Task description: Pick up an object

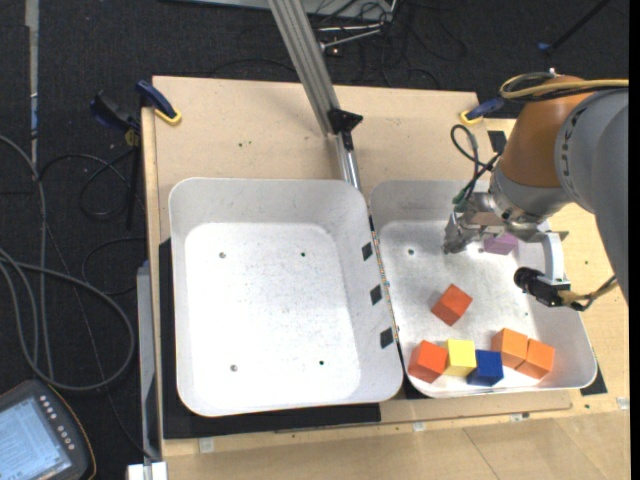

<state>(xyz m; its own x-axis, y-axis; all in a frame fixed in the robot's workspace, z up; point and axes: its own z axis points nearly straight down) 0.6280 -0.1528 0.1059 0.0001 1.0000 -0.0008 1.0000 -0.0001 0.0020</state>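
Observation:
My gripper [459, 238] hangs low over the back part of the right bin [415, 218], below the orange wrist band. A pale purple block [501, 243] lies just to its right, partly hidden under the wrist. An orange block [452, 304] sits alone in the middle of that bin, in front of the gripper and apart from it. Along the bin's front edge stand a red-orange block [429, 359], a yellow block [461, 354], a blue block [487, 367] and two orange blocks [513, 345] [539, 358].
The left bin [190, 208] sits beside the right one, sharing a raised middle rim. A slanted metal pole [305, 53] reaches down to the bins' back junction. Cables hang from the wrist over the right bin's right side.

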